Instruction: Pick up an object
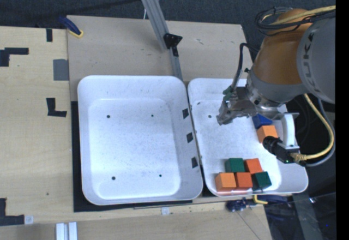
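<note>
Fingers of the gripper (224, 117) point down over the bare middle of the right bin (210, 91); whether they are parted I cannot tell from this slant, and nothing shows between them. Blocks crowd that bin's near edge: green block (235, 164), orange block (225, 180) and others, touching. Another orange block (267, 132) sits by the right wall. To grasp well, I'd judge the lone one easier, since the cluster leaves little room
</note>
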